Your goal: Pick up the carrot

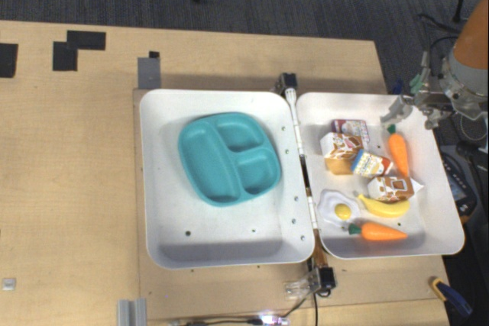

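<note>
Two orange carrots lie in the right bin [451, 237]. One carrot [399, 156] stands lengthwise near the bin's right wall, green top toward the back. The other carrot [380, 232] lies crosswise by the front wall. My gripper [411, 114] hangs over the bin's back right corner, just behind the green top of the first carrot. Its fingers [393, 110] are spread open with nothing between them.
Beside the carrots lie a banana [384, 206], a fried egg [341, 208] and several small cartons [350, 131]. A teal divided plate [229, 157] rests in the left bin [164, 240]. The arm's orange band [470, 48] is at the right edge.
</note>
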Available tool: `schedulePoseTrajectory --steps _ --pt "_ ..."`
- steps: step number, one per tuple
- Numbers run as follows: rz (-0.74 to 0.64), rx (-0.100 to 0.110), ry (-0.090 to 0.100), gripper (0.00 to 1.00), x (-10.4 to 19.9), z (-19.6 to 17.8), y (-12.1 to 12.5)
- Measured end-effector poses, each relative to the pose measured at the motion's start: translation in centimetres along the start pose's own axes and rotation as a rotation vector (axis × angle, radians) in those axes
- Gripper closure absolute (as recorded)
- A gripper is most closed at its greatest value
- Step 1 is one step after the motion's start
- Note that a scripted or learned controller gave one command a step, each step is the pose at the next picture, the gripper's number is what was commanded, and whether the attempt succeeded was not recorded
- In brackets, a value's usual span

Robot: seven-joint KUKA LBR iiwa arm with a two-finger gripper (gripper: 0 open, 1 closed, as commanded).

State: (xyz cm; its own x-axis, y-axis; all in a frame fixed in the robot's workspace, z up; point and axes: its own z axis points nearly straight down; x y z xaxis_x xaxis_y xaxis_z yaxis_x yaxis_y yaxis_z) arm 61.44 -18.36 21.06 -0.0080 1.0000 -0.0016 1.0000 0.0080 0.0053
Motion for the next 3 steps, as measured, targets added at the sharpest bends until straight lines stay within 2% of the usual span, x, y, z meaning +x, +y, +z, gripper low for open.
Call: schedulePoseTrajectory --steps 1,2,3 --pt "0.024 -0.002 0.001 0.00 -1.8 11.4 -1.2" --pt "0.017 -0.008 -0.001 1.00 -1.7 10.1 -0.9" --pt "0.084 -0.003 0.005 1.00 7.4 5.9 -0.4"
